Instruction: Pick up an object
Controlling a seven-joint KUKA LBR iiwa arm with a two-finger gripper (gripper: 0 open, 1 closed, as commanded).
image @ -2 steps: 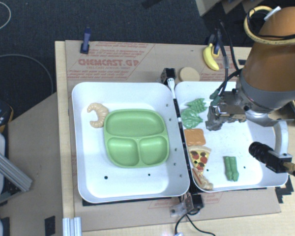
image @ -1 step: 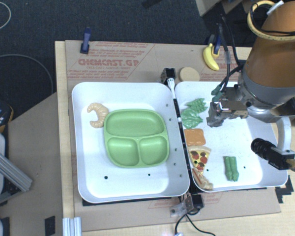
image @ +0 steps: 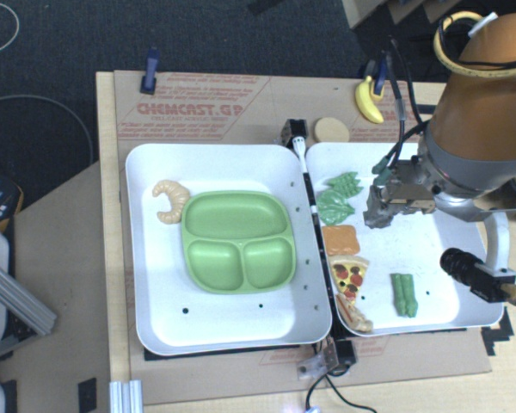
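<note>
Robotics lab test bench. Evidence: industrial arm (image: 482, 101) over a board (image: 198, 106) stamped "CHEMCAST GP", two white bins (image: 146, 231) clipped side by side, toy food as test items (plastic banana (image: 368, 101), pizza slice (image: 350, 278)), loose cables (image: 0, 24) on dark carpet (image: 112, 15).

End effector (image: 385, 205) hovers beside lettuce (image: 338, 195).
</note>
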